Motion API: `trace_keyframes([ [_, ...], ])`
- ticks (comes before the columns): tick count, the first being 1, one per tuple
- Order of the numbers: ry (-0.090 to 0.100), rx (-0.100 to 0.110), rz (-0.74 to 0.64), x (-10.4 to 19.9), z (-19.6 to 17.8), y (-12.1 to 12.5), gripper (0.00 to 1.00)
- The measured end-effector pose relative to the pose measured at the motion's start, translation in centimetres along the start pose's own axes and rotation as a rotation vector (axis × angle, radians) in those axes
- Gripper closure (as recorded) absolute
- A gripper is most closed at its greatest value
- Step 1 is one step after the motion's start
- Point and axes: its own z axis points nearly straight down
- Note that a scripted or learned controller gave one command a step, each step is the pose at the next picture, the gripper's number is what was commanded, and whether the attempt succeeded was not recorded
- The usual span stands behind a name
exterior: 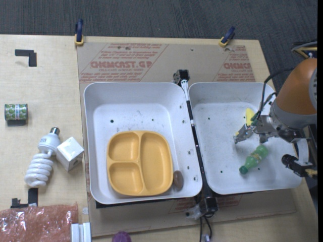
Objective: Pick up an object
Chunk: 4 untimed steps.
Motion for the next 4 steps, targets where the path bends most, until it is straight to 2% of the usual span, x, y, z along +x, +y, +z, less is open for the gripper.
trace_keyframes([
  [1, -0.001, -0.001, -0.003, 3.8, 0.4, 8.1, 0.00],
  [2, 0.000, 0.000, 0.000, 7.5, 0.5, 1.0, 0.00],
  [3, -0.001, -0.002, 0.003, 7.4, -0.5, 1.1, 1.00],
  [4, -0.001, -0.002, -0.001, -1.4, 0.5, 0.7, 1.00],
])
